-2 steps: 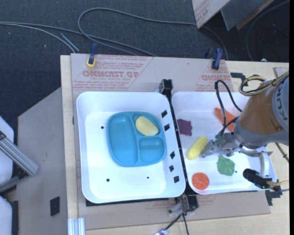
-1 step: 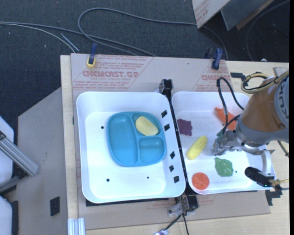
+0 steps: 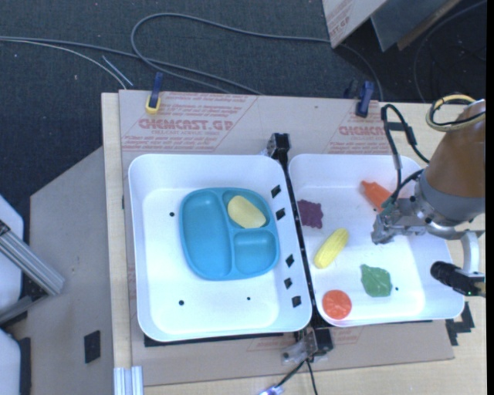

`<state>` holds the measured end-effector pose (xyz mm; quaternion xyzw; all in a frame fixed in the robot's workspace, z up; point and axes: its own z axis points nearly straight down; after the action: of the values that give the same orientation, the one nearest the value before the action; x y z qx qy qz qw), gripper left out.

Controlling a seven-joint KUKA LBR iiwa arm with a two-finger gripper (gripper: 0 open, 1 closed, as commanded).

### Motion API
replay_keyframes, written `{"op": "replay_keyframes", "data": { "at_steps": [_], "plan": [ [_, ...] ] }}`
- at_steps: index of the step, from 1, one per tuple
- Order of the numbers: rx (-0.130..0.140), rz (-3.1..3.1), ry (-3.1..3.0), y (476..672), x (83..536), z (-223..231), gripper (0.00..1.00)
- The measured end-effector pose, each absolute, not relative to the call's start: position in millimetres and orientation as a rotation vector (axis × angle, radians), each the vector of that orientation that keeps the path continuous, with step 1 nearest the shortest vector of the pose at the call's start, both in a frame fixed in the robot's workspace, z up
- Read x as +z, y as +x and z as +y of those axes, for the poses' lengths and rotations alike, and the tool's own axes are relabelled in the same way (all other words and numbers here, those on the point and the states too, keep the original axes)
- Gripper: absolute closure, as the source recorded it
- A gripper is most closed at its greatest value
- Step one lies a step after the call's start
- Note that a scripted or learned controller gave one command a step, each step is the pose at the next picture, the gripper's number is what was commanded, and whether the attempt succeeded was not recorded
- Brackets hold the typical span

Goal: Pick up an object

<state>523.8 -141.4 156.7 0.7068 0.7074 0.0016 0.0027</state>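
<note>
Camera view: gripper (image 3: 386,229) hangs low in the right bin (image 3: 432,308) btwn orange piece (image 3: 375,192) and green piece (image 3: 377,280), prob lining up a pick; can't tell its state, nothing visibly held. Count: 2 bins, right has 5 items incl. purple piece (image 3: 309,213), toy corn (image 3: 331,247), red-orange disc (image 3: 336,304). Left bin (image 3: 154,308) has 1 blue divided tray (image 3: 202,231) w/ 1 yellow item (image 3: 246,211) in a compartment, so out of the way.

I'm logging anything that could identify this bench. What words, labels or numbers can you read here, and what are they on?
"CHEMCAST GP" in red, on the brown sheet under the bins, left side.
A similar red print on that sheet's right side: too blurred to read.
Red print on the cardboard box at top: too small to read.
</note>
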Motion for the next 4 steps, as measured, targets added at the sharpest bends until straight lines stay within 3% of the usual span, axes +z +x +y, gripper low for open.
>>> {"op": "replay_keyframes", "data": {
  "at_steps": [1,4],
  "plan": [
    [0.006,2.218,2.216,525.5,210.9,-141.7,1.00],
    [0.005,2.229,2.214,522.1,227.8,16.6,1.00]
  ]
}}
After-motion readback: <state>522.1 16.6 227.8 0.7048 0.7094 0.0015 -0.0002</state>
